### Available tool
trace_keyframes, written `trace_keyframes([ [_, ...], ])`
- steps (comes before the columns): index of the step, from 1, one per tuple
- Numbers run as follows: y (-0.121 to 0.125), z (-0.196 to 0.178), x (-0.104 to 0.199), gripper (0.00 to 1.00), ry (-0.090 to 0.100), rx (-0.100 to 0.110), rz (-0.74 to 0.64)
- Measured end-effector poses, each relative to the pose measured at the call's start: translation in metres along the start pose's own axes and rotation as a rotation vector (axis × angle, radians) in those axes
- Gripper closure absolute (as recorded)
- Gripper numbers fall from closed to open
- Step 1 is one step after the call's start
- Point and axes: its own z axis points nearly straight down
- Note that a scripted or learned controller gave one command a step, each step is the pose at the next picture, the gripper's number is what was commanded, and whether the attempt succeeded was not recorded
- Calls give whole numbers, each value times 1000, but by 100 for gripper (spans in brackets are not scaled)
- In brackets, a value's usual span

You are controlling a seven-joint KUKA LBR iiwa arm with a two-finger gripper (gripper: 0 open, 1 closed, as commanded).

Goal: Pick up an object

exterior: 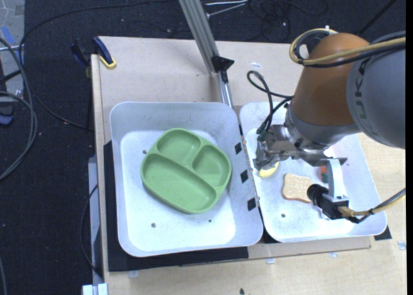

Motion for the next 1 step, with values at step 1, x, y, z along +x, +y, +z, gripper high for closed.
trace_keyframes([
  [1, 13, -4, 54, 100, 0, 0, 0],
])
